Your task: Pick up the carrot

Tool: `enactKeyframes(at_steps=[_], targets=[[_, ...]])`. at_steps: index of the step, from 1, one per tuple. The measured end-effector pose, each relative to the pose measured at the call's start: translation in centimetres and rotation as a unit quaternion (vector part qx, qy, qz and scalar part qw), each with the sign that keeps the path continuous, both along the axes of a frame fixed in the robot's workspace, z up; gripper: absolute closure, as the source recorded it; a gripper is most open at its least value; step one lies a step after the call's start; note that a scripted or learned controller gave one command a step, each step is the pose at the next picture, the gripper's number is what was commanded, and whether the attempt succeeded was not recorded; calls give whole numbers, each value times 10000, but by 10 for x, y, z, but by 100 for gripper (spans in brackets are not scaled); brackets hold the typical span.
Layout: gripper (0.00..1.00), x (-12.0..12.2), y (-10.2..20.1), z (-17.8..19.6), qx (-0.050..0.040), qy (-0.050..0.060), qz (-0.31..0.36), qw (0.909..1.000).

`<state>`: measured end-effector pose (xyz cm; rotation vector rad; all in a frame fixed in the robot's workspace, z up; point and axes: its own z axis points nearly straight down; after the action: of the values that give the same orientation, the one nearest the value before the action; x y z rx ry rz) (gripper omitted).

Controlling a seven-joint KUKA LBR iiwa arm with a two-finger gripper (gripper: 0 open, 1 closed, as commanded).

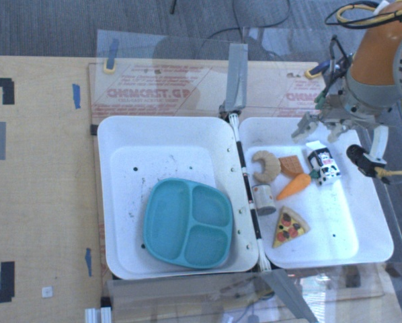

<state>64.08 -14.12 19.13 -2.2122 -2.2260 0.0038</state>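
Orange carrot [294, 186] lies mid right bin [362, 244], w/ toy cow [323, 165] touching at 2 o'clock. Gripper [320, 121] at 1 o'clock, fingers apart, empty. Could grab cow instead, they're so close.

Orange carrot [294, 186], teal tray [189, 223]

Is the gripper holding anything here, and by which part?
Nothing is held. The gripper hangs above the right white bin, apart from the orange carrot, which lies on the bin floor.
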Motion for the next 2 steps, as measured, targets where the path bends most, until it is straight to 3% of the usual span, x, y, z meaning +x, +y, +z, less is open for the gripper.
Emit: enactKeyframes(at_steps=[1,2], targets=[[0,-41,34,-88,-17,-114,604,9981],[0,-84,0,-105,-7,-59,375,9993]])
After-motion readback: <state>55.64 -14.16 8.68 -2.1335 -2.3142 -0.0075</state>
